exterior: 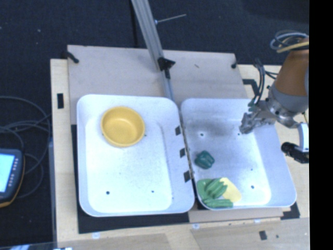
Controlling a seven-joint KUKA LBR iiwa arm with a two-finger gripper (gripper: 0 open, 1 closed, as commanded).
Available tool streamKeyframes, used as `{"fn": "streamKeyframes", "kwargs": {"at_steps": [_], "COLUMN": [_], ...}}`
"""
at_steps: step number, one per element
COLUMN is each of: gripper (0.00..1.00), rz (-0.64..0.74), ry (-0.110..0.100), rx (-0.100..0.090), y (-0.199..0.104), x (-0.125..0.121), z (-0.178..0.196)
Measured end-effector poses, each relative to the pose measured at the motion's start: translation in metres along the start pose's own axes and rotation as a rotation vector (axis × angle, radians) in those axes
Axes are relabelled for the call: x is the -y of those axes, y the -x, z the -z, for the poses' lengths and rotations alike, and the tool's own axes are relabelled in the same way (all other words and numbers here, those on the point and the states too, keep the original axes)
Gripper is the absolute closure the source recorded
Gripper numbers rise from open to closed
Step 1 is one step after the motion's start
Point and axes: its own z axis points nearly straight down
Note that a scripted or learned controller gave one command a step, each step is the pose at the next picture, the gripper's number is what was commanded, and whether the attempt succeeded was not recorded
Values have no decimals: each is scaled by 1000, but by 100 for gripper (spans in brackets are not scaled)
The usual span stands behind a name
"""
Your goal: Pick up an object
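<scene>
In the right bin (260, 155) a dark green pepper-like object (204, 160) lies near the left wall. A pile of green pods on a yellow piece (219, 191) sits at the bin's front left corner. A yellow bowl (123, 126) stands upright in the back of the left bin (130, 186). My gripper (248, 124) hangs over the back right part of the right bin, well apart from all objects, with nothing visible in it.
A grey metal pole (151, 33) slants up from the back edge between the two bins. Cables (289, 39) loop above the arm at the right. A handheld screen (8, 173) lies off the bench at the far left.
</scene>
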Motion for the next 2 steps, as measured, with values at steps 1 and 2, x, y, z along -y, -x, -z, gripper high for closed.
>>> {"fn": "streamKeyframes", "kwargs": {"at_steps": [1,2], "gripper": [100,100], "rz": [0,1], "ry": [0,-4], "rx": [0,-2], "y": [1,-47], "x": [-1,-3], "z": [51,63]}}
